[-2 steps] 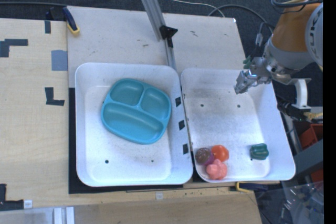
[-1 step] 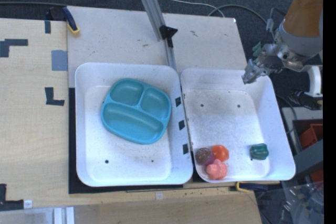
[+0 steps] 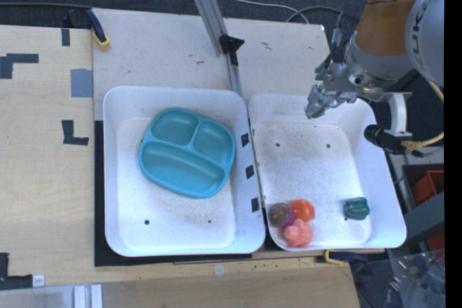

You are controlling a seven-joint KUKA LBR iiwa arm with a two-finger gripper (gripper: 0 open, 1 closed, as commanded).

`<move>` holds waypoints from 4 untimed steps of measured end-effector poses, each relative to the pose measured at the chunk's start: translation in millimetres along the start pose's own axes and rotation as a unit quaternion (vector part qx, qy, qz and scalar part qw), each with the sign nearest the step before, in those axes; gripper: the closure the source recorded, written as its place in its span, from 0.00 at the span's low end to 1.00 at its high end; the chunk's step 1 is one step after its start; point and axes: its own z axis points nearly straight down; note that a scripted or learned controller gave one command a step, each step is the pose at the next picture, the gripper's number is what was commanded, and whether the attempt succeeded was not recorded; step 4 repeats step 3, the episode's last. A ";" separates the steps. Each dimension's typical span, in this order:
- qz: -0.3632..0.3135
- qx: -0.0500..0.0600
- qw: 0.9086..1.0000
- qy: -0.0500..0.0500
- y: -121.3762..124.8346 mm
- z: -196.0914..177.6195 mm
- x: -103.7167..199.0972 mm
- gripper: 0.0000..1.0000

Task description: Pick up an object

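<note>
Gripper [image 3: 317,107]: dark grey metal, two short fingers pointing down at the far rim of the right bin; whether the fingers are spread or closed cannot be told. Nothing is seen between them. Above it, the arm's grey wrist and glossy orange band [image 3: 390,0], with black and yellow cables looped over the top.

Right bin [image 3: 382,177]: shallow white plastic tray, rounded corners, raised rim, floor speckled with fine dark marks. Lies directly below and toward the camera from the gripper. Contents, all well apart from the gripper, gathered along the near wall:
- Orange-red object [image 3: 303,210]: small, rounded, shiny.
- Dark purplish object [image 3: 280,213]: small, rounded, duller surface, touching the orange-red one on the side away from the arm.
- Pink object [image 3: 297,233]: lumpy, soft-looking, just nearer the camera than the other two and touching them.
- Green object [image 3: 356,208]: small, dark, blocky, set apart from the cluster, on the arm's side.

Left bin [image 3: 115,155]: same white plastic, same shape, touching the right bin along one edge; lies beyond the gripper, away from the arm. Contents:
- Blue plate [image 3: 188,153]: smooth turquoise plastic, rounded outline, divided into three compartments, lying flat and turned at a slant.

Bench [image 3: 159,47]: pale board, matte, scuffed, bearing grey tape patches.

Metal rail [image 3: 206,0]: ribbed aluminium bar crossing the bench toward the seam between the bins.
</note>
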 end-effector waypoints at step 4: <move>0.000 0.001 1.000 0.000 22.7 11.3 153.6 1.00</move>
